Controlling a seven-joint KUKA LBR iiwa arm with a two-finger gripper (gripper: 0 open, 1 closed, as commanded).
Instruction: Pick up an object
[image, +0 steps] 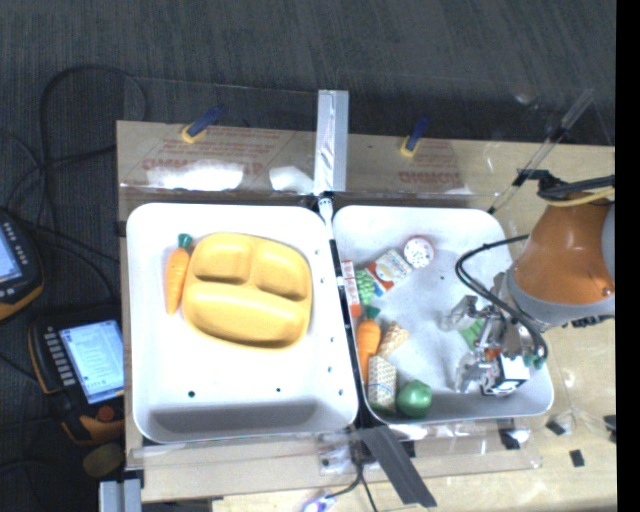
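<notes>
Arm came in from the right, orange band over the right bin's far right side. Pincer sat low over the bin floor near the right wall, well apart from the toys. Too much cable and metal clutter around the tips; couldn't tell how far apart they stood or whether anything was in them.

Right bin contents were bunched along its left side: a round white-and-red lid-like disc near the back, a small green-and-white packet just beside it, a small carrot further forward, a tan corn-like piece touching it, and a green ball at the front edge. Some small items by the divider were too blurred to name.

Left bin held a yellow sectioned tray upside-up near the middle-back, with a second carrot lying against the tray's left edge, green top toward the back.

Both bins sat side by side on the counter.
</notes>
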